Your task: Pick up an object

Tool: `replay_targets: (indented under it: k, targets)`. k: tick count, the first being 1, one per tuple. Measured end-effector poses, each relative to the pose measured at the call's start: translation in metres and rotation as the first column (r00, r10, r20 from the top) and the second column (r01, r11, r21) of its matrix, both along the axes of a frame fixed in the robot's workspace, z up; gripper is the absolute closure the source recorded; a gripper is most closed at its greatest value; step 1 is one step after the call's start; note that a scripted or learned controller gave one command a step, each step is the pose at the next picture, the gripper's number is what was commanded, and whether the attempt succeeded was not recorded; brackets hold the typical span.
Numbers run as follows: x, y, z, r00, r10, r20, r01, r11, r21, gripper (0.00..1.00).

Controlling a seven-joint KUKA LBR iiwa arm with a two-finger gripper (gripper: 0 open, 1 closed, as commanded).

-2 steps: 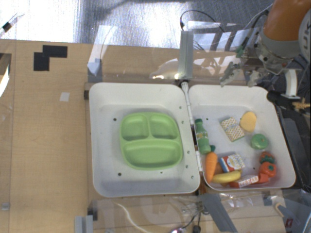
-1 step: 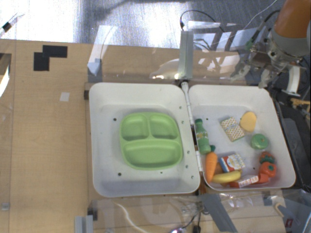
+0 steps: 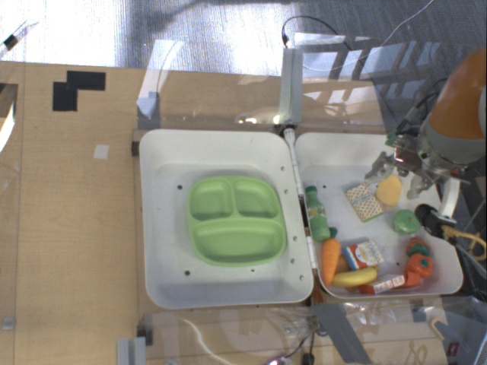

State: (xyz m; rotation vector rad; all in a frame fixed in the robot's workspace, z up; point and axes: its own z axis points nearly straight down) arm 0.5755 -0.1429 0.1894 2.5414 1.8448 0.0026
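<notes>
The right white bin point(image 3: 335, 154) holds several toy foods. A pale yellow piece point(image 3: 388, 192) lies near its middle, beside a checkered cracker point(image 3: 364, 201). My gripper point(image 3: 400, 175) hovers at the bin's right side, just above and behind the yellow piece. Its metal fingers point(image 3: 378, 165) are spread open, with nothing held between them. Lower in the bin lie a green bottle point(image 3: 316, 215), a carrot point(image 3: 329, 258), a banana point(image 3: 355, 277), a small box point(image 3: 364, 253), a green round piece point(image 3: 406, 221) and a red-orange piece point(image 3: 418, 264).
The left white bin point(image 3: 163, 204) holds a green divided plate point(image 3: 236, 219). A metal post point(image 3: 291, 82) stands behind the ridge between the bins. The arm's grey and orange body point(image 3: 460, 109) overhangs the right bin's far right corner. Cables trail along the right edge.
</notes>
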Motion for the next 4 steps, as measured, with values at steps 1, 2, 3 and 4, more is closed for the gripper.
replay_targets:
  k: [1,2,3,4]
  targets:
    - [0.018,-0.015,-0.092,0.98,0.2,0.006,-0.2,0.98,-0.002,0.0]
    - [0.018,-0.014,-0.082,0.98,0.2,0.009,-0.2,0.98,-0.002,1.0]
    - [0.02,-0.013,-0.071,0.98,0.2,0.014,-0.2,0.98,-0.003,1.0]
    - [0.046,0.077,0.009,0.987,0.16,0.005,-0.16,0.987,0.0,1.0]
